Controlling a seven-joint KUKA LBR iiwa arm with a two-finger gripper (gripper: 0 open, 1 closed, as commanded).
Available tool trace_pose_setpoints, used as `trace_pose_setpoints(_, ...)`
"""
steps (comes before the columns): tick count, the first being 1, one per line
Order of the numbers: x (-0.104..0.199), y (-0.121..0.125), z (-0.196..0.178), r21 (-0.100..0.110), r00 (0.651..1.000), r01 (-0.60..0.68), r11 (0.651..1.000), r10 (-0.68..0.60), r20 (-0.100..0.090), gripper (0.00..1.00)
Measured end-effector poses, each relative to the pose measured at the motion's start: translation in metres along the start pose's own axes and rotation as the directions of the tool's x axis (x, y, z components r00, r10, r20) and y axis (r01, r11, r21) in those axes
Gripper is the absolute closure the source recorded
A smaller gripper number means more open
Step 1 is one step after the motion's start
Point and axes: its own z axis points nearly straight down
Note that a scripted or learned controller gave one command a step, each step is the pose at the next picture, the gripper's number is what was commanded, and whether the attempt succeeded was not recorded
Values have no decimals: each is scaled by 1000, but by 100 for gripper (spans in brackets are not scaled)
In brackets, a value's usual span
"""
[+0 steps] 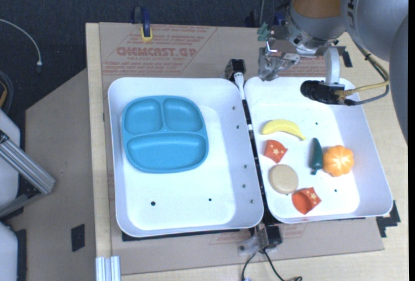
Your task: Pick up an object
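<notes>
Metal two-finger gripper (271,69) hangs over right white bin's (363,205) 11 o'clock rim; fingers slightly parted, nothing between. Yellow plastic banana (283,128) nearest toward 6, likely easiest target.

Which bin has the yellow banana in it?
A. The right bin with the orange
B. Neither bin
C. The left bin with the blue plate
A: the banana lies in the right bin, near the orange, while the blue plate sits in the left bin.
</notes>
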Motion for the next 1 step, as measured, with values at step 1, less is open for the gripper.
trace_pose_setpoints(1, 46, -3, 3, 3, 1000, -2, 1000, 2, 1, 100)
